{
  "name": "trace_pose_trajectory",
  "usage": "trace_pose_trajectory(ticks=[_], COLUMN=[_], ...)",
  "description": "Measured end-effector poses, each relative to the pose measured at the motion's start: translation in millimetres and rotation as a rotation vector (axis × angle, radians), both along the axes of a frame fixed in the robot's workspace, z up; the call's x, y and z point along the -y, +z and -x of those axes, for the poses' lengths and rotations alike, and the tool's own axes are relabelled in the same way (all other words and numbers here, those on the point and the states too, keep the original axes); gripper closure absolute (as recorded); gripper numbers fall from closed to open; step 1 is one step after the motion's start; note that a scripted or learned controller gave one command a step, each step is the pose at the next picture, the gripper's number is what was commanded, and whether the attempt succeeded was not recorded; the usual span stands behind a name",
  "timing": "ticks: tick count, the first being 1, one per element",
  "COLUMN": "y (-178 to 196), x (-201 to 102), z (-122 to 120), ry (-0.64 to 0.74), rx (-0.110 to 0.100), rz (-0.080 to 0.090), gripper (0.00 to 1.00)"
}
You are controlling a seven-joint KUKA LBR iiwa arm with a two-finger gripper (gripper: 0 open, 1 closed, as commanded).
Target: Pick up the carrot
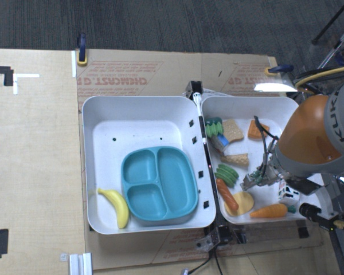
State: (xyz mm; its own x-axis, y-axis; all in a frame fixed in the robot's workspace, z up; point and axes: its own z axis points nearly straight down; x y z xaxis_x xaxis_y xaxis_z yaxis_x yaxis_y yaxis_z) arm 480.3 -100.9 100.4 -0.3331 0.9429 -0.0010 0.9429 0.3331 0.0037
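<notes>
A: Carrot (269, 211) lying flat along the near wall of the right bin (286, 103), tip pointing left, just right of a round yellowish piece (243, 201). Untouched, nothing around it.

B: Gripper (259, 178) hanging farther in, over the bin's middle, near the carrot but apart from it and a little to its left. Orange band (312, 130) looming over the far right. Fingers too small and cluttered to read; open or closed, cannot tell. Nothing seen between them.

A: So still the approach step, by the look of it. No grasp made.

B: Agreed. Next move probably calls for shifting nearer and slightly right, then lining the fingers across the carrot's width rather than along it.

A: Tight spot, though. Near wall right beside it, sausage (226, 195) and the yellowish piece close on the left, a small white cube (288, 193) just beyond on the far side.

B: Best aimed at the thicker right half, likely, away from the yellowish piece. Straight descent, then closing.

A: Left bin: blue tray (159, 183) and banana (118, 205), well apart, no bearing on this.
</notes>
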Motion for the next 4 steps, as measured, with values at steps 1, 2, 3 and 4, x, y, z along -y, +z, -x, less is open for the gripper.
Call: trace_pose_trajectory(ticks=[1,2,3,4], y=[-8.5,-8.5,-8.8,0.5], x=[33.0,32.9,-3.1,-2.4], z=[1.6,1.6,1.0,-1.5], ry=[0.371,0.370,0.460,0.456], rx=[-0.002,-0.002,-0.002,0.004], rz=[0.002,0.002,0.001,0.003], gripper=[1.00,0.00,0.00,1.00])
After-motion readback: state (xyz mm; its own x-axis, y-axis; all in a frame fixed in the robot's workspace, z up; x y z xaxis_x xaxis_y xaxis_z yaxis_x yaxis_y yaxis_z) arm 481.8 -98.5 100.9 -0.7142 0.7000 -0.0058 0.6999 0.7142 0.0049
